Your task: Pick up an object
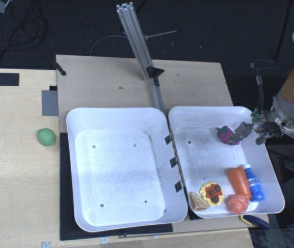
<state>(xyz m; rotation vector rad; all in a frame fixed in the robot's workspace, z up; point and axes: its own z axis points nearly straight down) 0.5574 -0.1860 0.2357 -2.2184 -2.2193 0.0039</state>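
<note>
Gripper [253,130] at right edge of right bin [203,119], fingers spread wide, holding nothing. Purple object [226,134] just left of fingers, upper right of bin. Green ball [46,137] on counter [17,164], frame left.

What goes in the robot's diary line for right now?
gripper: over right bin | beside purple toy | nothing lifted
</note>
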